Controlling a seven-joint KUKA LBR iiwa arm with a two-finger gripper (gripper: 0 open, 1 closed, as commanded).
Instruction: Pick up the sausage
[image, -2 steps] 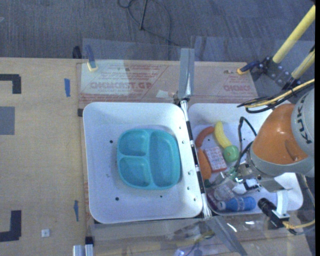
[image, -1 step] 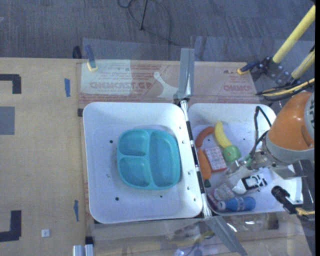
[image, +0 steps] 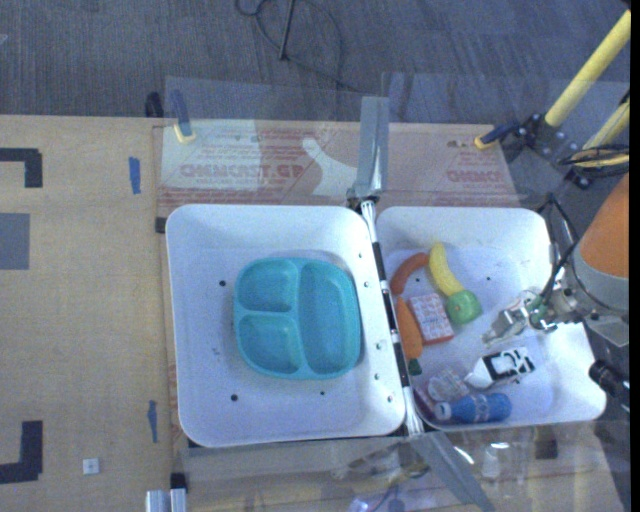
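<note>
The sausage is a reddish, curved piece lying near the left wall of the right bin, just left of a yellow banana. My gripper hangs over the right side of the same bin. It is about a hand's width to the right of the sausage and slightly nearer the front. Nothing can be seen held in it. The orange-banded wrist enters from the right edge.
An orange carrot, a pink packet and a green piece lie between sausage and gripper. A black-and-white item and a blue-capped bottle lie at the front. The left bin holds a teal divided plate.
</note>
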